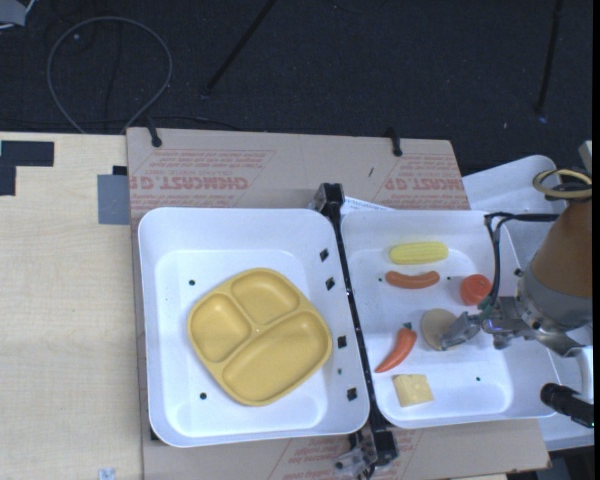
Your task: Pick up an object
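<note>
**Reaching into the right bin, nothing lifted yet**

Gripper (pixel 467 328) low inside the right bin (pixel 500 398), at the edge of a round tan disc (pixel 438 326). Cannot tell how far apart the jaws stand: metal parts blur into the disc's rim, and no object shows clearly between them. Judged as a grasp attempt in hand, not a finished one. Disc flat on the bin floor, so the pick itself left to do: close, lift, carry clear.

Just beside the wrist, a red tomato-like piece (pixel 475 289). Farther out, a sausage (pixel 413 280) and above it a corn cob (pixel 418 253). Below the disc, a red chili pepper (pixel 398 350) lying at a slant, then a yellow cheese square (pixel 413 390) near the front wall. All resting on the floor, apart from one another.

In the left bin (pixel 170 268), a yellow divided plate (pixel 260 336), well apart from the arm.

Arm (pixel 565 268) cut off at the right edge; disc partly covered by the gripper, its true shape uncertain.
</note>
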`<state>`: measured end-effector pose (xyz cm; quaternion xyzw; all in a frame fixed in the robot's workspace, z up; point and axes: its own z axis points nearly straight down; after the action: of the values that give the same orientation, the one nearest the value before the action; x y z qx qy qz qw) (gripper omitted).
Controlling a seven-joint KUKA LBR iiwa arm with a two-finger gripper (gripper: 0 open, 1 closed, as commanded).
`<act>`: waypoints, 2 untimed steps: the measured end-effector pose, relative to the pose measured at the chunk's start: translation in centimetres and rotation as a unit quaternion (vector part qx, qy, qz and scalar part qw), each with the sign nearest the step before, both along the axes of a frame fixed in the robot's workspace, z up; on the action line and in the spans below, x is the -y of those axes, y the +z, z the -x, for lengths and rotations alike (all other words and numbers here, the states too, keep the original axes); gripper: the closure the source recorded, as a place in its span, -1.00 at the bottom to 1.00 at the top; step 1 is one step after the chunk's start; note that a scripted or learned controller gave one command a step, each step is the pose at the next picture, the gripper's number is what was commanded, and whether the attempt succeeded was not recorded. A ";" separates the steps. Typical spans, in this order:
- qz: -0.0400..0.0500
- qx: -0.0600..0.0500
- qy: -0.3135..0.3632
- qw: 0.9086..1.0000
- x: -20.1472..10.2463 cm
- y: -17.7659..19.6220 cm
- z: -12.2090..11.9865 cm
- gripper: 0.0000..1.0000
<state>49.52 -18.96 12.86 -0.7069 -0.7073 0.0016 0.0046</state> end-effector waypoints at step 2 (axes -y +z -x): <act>0.002 0.005 0.000 1.000 0.7 5.6 -0.4 1.00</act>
<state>49.88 -19.69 18.51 -0.7068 -0.7074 -0.0003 -0.0007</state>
